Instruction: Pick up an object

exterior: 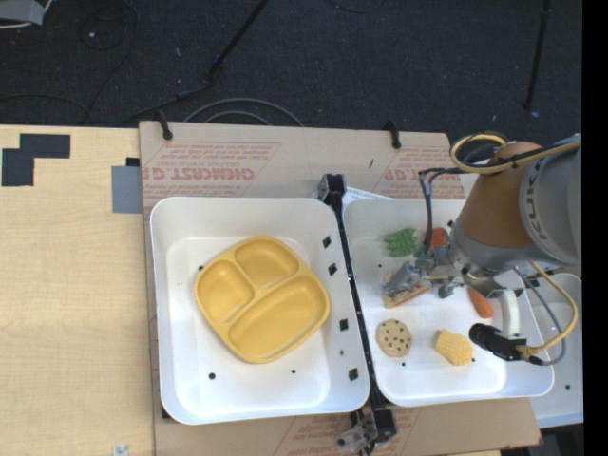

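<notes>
Lowest in the view, at the near side of the right bin (pixel 532 388), lie a round speckled cookie (pixel 393 337) and a yellow corn piece (pixel 455 348), a little apart from each other. Just above the cookie sits the gripper (pixel 407 283), low in that bin; whether it is open or closed, or has hold of anything, I cannot tell, since grey metal and a brownish piece run together there. Close behind it lies a green leafy piece (pixel 402 241), and an orange carrot-like piece (pixel 481 302) lies off toward the arm (pixel 518 212).

Any of these small toy foods would serve as the thing to lift. They look light and stiff, probably smooth plastic and so a bit slippery. The cookie is flat and would want a pinch across its edge; the corn is chunkier and likely easier to take across its short sides.

Across the divider, the left bin (pixel 180 369) holds one yellow divided plate (pixel 261 297) with three sections, each bare.
</notes>
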### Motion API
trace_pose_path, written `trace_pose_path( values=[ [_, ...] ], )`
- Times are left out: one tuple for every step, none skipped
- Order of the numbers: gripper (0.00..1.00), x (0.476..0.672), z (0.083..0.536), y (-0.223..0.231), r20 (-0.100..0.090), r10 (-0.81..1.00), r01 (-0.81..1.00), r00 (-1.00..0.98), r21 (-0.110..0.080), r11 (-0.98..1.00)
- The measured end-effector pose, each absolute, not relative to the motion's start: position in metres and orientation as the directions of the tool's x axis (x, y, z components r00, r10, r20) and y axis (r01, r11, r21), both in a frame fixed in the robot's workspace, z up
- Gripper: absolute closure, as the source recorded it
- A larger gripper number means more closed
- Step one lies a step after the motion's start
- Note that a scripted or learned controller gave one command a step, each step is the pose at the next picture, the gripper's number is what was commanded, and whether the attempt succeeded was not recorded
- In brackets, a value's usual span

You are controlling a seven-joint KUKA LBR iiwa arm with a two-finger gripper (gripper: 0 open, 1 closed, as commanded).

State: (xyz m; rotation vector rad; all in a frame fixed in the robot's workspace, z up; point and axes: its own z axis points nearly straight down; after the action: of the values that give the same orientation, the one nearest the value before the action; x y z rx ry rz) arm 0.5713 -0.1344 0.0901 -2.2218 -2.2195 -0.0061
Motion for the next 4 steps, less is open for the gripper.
trace_pose_path(
  values=[
    [1.0,0.574,0.106,-0.134,0.004,1.0,1.0,0.002,0.009,-0.002],
    [1.0,0.574,0.169,-0.135,-0.001,1.0,1.0,-0.001,0.002,0.001],
    [1.0,0.582,0.216,-0.134,0.0,1.0,1.0,-0.002,0.002,0.002],
    [1.0,0.59,0.276,-0.131,-0.001,1.0,1.0,-0.002,0.004,0.002]
  ],
)
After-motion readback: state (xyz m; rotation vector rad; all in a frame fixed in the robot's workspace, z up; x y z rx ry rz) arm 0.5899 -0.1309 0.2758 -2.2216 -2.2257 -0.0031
